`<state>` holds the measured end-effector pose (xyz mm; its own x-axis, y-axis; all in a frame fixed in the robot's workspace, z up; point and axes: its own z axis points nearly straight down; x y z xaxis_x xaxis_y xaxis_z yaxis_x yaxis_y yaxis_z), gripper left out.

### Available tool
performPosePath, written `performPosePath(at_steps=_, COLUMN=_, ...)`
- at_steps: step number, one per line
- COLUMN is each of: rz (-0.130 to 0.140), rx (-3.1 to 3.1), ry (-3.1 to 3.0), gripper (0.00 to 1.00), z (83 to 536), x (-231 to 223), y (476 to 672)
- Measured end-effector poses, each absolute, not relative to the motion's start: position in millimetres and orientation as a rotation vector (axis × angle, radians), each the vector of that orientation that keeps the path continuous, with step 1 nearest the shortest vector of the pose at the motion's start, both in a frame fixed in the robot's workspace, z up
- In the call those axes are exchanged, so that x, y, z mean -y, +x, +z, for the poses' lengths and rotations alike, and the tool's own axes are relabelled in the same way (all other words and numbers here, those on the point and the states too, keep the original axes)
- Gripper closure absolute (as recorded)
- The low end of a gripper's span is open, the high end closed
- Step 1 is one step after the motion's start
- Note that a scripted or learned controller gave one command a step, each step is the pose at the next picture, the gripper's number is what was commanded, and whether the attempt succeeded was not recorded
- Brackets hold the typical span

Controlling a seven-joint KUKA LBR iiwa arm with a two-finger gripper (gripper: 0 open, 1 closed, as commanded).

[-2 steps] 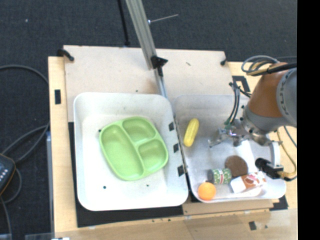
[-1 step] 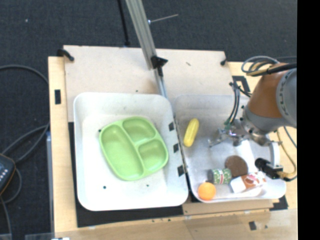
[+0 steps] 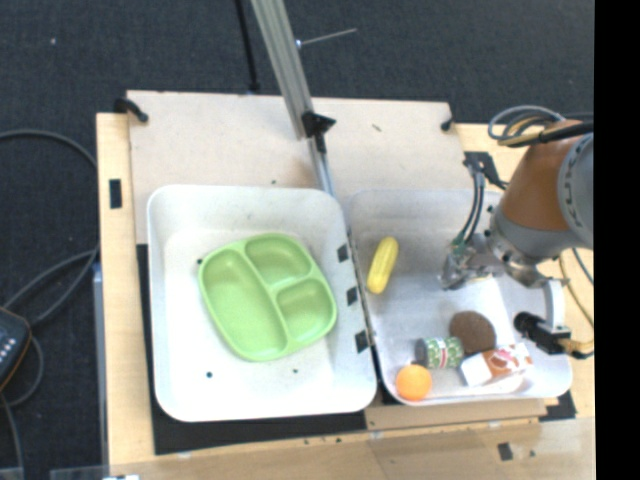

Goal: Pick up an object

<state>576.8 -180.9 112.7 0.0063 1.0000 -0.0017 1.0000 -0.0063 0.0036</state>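
The right bin [image 3: 420, 218] holds a yellow corn-like piece [image 3: 382, 265] near its left wall. Along its front edge lie a brown round object [image 3: 471, 330], a small green can [image 3: 439, 351], an orange ball [image 3: 413, 382] and a red-and-white carton [image 3: 497, 364]. My gripper [image 3: 458, 271] points down over the middle of the right bin, just above and behind the brown object. I see nothing between its fingers. The grey wrist with the orange band [image 3: 535, 193] rises to the right.
The left bin [image 3: 180, 228] carries a green divided plate [image 3: 267, 295]. A metal post [image 3: 290, 58] slants up from between the bins at the back. Cables lie off the bench at the left.
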Motion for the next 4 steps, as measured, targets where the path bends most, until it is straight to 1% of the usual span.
performPosePath(at_steps=1, rz=0.006, rx=-2.219, ry=2.213, gripper=1.00, z=178, x=182, y=579.6)
performPosePath(at_steps=3, rz=0.005, rx=-2.220, ry=2.213, gripper=1.00, z=273, x=187, y=579.8)
performPosePath(at_steps=4, rz=0.001, rx=-2.226, ry=2.214, gripper=1.00, z=271, x=140, y=559.5)
